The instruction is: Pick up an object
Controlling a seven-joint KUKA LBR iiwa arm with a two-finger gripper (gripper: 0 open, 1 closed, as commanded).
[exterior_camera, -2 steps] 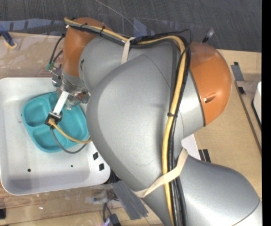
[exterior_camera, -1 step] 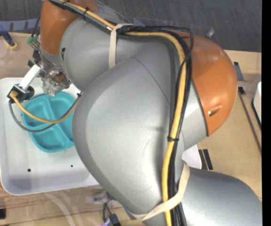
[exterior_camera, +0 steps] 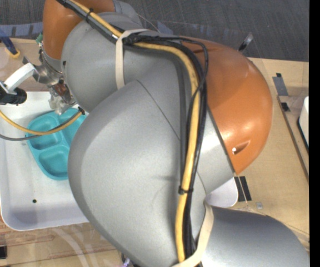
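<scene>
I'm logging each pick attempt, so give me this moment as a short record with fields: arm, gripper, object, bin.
arm: grey arm with orange band, covering most of the view
gripper: gripper low over the left bin, at the tray's upper edge
object: teal compartment tray, lying in the bin, partly hidden by the arm
bin: white bin, left part visible
held: nothing seen between the fingers
</scene>
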